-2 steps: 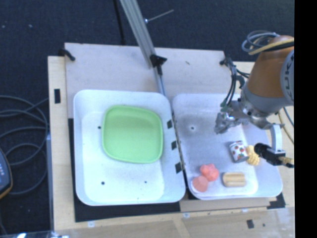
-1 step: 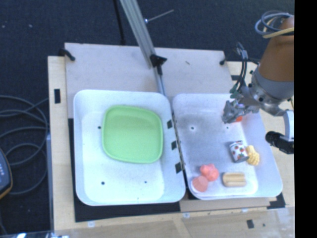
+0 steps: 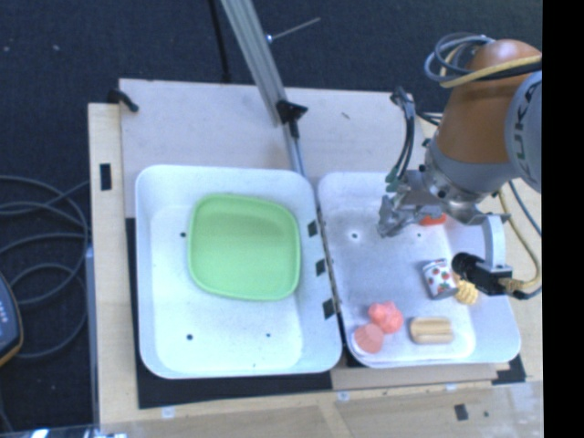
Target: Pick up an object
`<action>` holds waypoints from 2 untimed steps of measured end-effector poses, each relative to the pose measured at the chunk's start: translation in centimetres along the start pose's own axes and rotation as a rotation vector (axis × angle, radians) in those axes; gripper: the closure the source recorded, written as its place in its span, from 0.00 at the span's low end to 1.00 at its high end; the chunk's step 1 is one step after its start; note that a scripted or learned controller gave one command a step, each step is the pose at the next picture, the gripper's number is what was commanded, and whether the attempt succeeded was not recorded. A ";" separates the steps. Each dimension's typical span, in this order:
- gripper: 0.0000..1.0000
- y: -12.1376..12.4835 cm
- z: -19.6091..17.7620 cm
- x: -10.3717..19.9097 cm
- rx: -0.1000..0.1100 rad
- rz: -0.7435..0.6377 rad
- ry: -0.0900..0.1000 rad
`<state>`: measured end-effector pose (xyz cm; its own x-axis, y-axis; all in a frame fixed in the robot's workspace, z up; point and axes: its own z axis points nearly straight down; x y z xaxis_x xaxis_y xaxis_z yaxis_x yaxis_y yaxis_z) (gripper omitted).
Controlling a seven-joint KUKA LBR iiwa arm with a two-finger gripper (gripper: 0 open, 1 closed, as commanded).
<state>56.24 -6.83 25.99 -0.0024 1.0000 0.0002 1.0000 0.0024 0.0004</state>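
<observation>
My gripper [image 3: 394,219] hangs over the upper middle of the right bin [image 3: 360,245], its dark fingers pointing down above bare bin floor. A small orange-red object [image 3: 433,217] peeks out just right of the fingers, partly hidden by the wrist. In the same bin lie a white and red patterned block [image 3: 439,278], a yellow piece [image 3: 467,293], a tan bread-like roll [image 3: 431,330], a pink lumpy toy [image 3: 387,317] and a pink round disc [image 3: 369,338]. I see nothing between the fingers.
The left bin [image 3: 164,336] holds a green square plate [image 3: 245,246]. A metal pole [image 3: 258,53] slants down from the top to the bins' divider. Cables run along the arm at the right, with a black fitting [image 3: 474,269] by the bin's right edge.
</observation>
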 end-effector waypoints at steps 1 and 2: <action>1.00 -0.1 1.2 4.6 0.000 0.000 0.000; 1.00 -0.4 2.4 9.8 0.000 -0.001 0.000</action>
<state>55.80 2.94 23.61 -0.0031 1.0000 0.0001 1.0000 0.0031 0.0002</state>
